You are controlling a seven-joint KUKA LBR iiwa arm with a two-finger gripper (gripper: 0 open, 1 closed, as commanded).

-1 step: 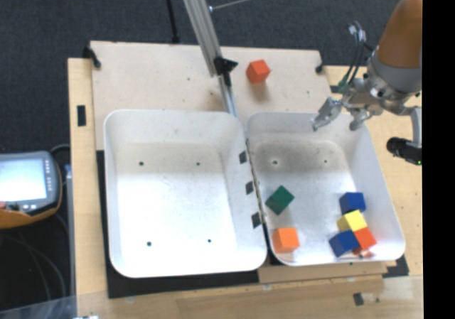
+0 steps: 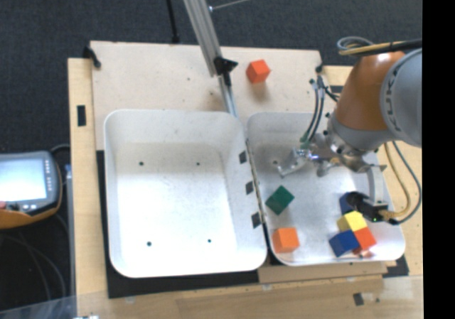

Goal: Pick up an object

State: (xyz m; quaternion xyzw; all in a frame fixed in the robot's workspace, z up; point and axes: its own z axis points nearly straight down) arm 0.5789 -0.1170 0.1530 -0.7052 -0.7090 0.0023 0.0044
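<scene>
My gripper [image 2: 306, 165] hangs over the upper middle of the right bin [image 2: 264, 133], open, with nothing between its fingers. A green cube [image 2: 279, 199] lies just below and left of it. An orange cube [image 2: 286, 239] sits near the bin's front left corner. In the front right corner a yellow cube [image 2: 352, 222], a blue cube [image 2: 343, 242] and a red-orange cube [image 2: 365, 238] are bunched together, with another dark blue block [image 2: 349, 202] above them, partly hidden by cables.
The left bin [image 2: 114, 168] lies beside the right one. An orange cube [image 2: 258, 71] rests on the bench behind the bins. A slanted metal post [image 2: 201, 15] rises at the back between them. Cables [image 2: 398, 197] trail along the arm's right side.
</scene>
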